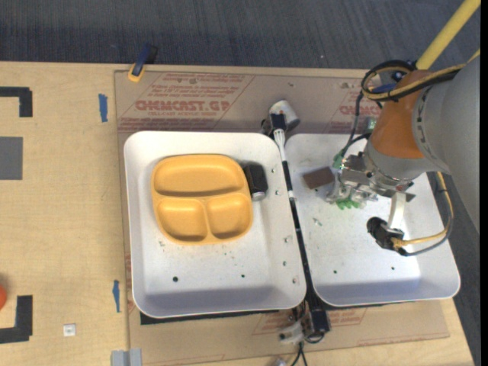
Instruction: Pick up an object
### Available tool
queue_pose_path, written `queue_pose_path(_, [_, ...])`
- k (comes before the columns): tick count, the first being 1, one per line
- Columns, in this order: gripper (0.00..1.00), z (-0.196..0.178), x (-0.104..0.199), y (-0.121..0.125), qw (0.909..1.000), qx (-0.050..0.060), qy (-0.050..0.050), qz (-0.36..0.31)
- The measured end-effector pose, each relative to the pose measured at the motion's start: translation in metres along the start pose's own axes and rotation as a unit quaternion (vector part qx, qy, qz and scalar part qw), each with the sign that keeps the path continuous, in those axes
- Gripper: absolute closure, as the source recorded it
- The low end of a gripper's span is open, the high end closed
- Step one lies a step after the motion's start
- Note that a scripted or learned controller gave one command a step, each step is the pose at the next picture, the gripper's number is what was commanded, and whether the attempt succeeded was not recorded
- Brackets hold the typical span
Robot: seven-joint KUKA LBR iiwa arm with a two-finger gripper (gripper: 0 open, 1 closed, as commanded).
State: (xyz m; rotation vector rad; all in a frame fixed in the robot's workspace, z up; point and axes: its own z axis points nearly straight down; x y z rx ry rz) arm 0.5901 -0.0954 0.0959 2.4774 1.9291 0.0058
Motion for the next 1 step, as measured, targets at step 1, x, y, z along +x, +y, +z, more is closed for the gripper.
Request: queue_pose_path(1, [1.00, -0.0888, -0.0045, -0.0444, 0.9919, 0.002, -0.001, 0.127])
